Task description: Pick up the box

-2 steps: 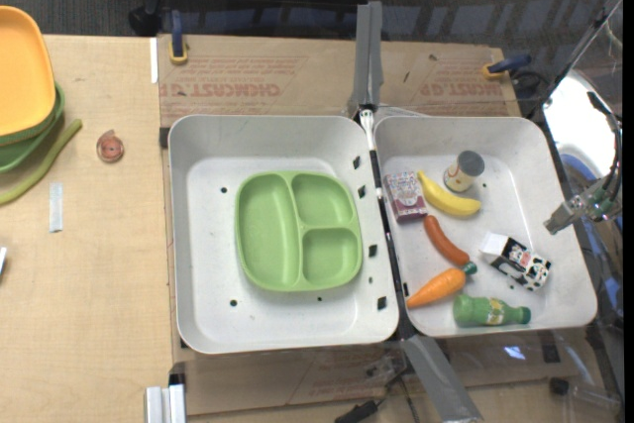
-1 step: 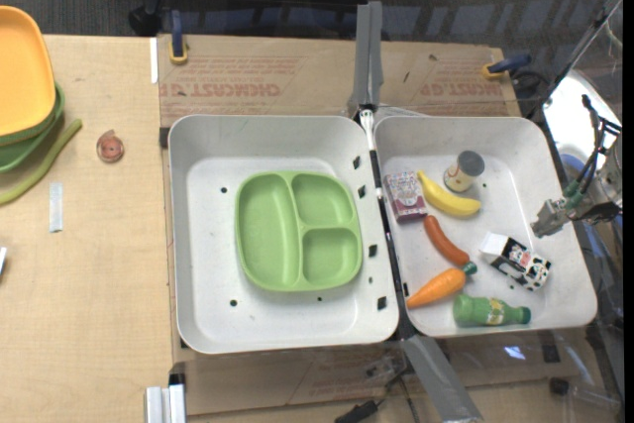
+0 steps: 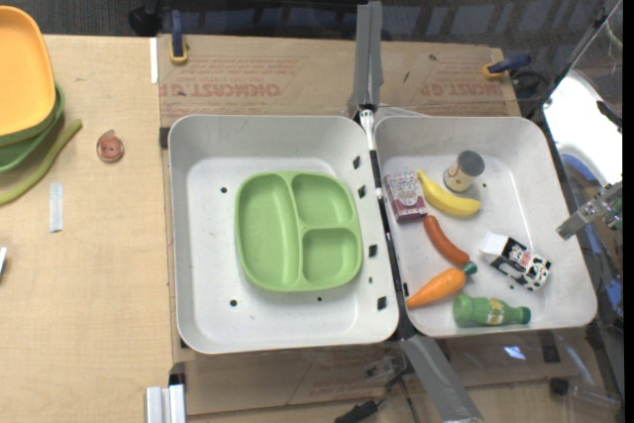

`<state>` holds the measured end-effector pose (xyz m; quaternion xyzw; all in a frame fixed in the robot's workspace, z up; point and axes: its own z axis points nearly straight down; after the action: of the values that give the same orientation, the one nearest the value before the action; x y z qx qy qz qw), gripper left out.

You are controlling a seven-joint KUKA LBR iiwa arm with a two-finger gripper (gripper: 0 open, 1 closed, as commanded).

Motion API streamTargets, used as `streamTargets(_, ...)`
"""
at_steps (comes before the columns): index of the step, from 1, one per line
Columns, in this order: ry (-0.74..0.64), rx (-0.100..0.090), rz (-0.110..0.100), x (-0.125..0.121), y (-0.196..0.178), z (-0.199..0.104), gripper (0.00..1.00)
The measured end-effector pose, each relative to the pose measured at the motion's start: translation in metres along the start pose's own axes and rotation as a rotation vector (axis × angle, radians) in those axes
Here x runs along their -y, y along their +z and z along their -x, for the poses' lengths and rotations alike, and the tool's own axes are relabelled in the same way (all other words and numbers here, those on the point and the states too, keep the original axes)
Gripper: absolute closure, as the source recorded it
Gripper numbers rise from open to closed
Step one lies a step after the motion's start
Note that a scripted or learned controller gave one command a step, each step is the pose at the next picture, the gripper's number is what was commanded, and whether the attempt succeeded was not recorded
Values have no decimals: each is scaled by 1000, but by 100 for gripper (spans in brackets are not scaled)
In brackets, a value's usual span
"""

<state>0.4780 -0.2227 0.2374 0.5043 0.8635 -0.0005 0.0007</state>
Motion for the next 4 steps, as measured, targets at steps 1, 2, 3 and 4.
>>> streamTargets(1, -11, -1, 0, -34, -17, -59, 100)
streamTargets(2, -151, 0, 0, -135, -39, -28, 100)
streamTargets(3, 96, -2, -2, -179, -2, -55, 100)
streamTargets(4, -140, 2, 1, -154, -26, -4, 100)
